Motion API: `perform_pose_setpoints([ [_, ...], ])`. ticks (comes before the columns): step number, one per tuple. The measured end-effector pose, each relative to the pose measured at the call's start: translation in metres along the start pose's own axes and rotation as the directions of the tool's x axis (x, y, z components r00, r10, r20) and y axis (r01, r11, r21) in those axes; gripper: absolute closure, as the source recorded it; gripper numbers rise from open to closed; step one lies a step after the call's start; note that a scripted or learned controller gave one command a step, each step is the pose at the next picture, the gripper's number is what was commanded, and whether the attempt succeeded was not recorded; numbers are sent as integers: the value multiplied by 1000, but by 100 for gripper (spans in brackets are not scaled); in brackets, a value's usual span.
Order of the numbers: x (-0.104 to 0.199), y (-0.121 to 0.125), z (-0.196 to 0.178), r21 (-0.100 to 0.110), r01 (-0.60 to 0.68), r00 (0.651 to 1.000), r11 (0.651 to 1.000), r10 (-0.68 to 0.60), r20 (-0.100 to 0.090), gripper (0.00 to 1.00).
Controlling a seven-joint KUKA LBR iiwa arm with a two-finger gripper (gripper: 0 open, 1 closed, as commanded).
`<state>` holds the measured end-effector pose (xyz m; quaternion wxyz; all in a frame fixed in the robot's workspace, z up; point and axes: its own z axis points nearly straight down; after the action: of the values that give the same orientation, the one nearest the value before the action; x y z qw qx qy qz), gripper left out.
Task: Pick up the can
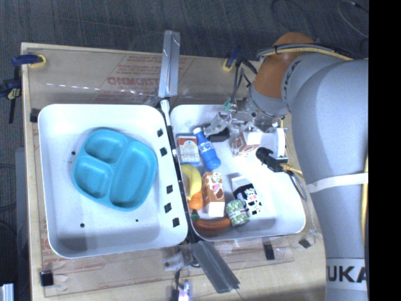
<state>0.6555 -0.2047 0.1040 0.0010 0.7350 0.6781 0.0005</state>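
Arm point(326, 137) bent low over right bin point(285, 215), wrist toward its far end

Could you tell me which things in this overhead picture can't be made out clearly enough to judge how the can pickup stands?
- The tool: in the camera view it is small and lost in wrist clutter, so its state is unreadable.
- The small box under the tool: whether they touch is too small to tell.
- The can: its label is too small to read.
- The hot dog: partly covered by the can and the carton.
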Motion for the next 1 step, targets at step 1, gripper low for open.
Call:
perform_pose_setpoints([
  [1,2,1,-10,3,8,1000,1000,-8,-1,100],
])
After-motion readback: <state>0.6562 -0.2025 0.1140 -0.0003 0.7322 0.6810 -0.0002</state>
